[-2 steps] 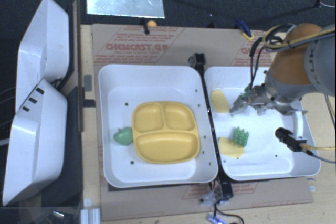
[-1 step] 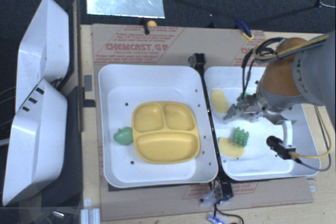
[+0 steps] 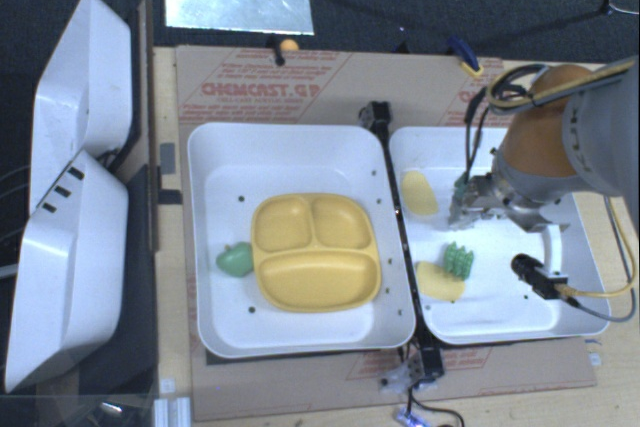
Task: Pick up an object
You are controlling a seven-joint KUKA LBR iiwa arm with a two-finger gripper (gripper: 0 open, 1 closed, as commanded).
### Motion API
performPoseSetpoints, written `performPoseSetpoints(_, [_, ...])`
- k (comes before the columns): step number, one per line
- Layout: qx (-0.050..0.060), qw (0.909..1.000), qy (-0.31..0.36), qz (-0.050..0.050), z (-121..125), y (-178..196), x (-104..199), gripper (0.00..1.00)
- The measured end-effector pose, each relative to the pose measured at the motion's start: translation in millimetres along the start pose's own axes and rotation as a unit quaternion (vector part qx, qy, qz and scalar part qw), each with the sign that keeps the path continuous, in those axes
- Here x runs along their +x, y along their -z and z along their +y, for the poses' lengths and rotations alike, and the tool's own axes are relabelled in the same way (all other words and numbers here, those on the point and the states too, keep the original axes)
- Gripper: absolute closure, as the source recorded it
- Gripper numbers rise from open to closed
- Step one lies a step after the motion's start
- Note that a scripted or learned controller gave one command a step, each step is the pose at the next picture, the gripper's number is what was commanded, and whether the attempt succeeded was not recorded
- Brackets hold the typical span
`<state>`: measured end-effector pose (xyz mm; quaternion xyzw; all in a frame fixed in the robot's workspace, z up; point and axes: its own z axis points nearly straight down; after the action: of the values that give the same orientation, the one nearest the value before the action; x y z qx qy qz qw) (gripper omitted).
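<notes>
A yellow plate (image 3: 315, 250) and green toy (image 3: 235, 260) lie in 1 white bin (image 3: 290, 150).

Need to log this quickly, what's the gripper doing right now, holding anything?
Gripper: low in the right white bin, above the small green ridged block; its state cannot be told.

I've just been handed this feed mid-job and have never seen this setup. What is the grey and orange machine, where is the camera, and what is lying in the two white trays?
The grey machine with the orange band is a robot arm reaching in from the right; its job is to pick up an object. The one camera is fixed above the bench, looking down at a slant. The gripper hangs over the right bin, near a pale yellow piece. Closer to the front lie a small green ridged object and another yellow piece touching it. The left bin holds a yellow divided plate with a green object at its left edge. I cannot tell whether anything is held.
</notes>
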<state>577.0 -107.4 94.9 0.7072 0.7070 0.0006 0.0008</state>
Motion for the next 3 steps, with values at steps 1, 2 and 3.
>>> performPoseSetpoints(1, [-0.002,1.0,0.0,0.0,-1,58,-9,1.0])
performPoseSetpoints(2, [-0.002,1.0,0.001,0.0,8,118,-8,1.0])
performPoseSetpoints(3, [0.0,1.0,0.0,0.0,8,130,-8,1.0])
